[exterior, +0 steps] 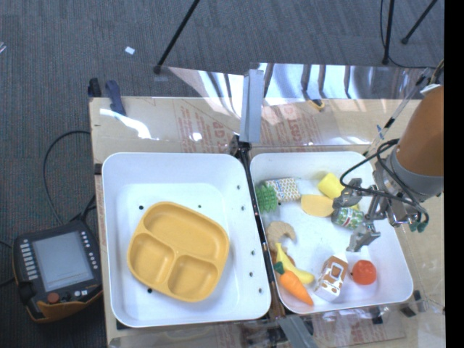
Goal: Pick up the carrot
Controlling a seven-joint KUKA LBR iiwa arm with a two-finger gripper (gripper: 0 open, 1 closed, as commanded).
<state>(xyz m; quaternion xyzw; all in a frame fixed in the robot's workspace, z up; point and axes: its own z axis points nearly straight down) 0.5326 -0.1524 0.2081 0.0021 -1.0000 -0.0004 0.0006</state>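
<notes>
**Carrot lies at the right bin's near-left corner; end effector hangs above the bin's right half**

The carrot (295, 287) rests on the floor of the right bin (397, 267), at about 7 o'clock from the bin's centre, its green top pointing up-left and its orange tip toward the near rim. A banana (292, 267) lies just beside it at 12 o'clock, touching or nearly so. A small white-and-orange carton (331, 277) sits at 3 o'clock from the carrot, and a red tomato (364, 272) lies beyond that.

The end effector (362, 236) hangs over the bin's right half, at roughly 2 o'clock from the carrot and well apart from it. Nothing shows between its fingers; whether they are spread or closed cannot be told. The orange-banded arm (424, 143) reaches in from 3 o'clock.

The left bin (116, 194) holds a yellow divided plate (178, 251). Both bins sit on the desk (167, 122).
</notes>
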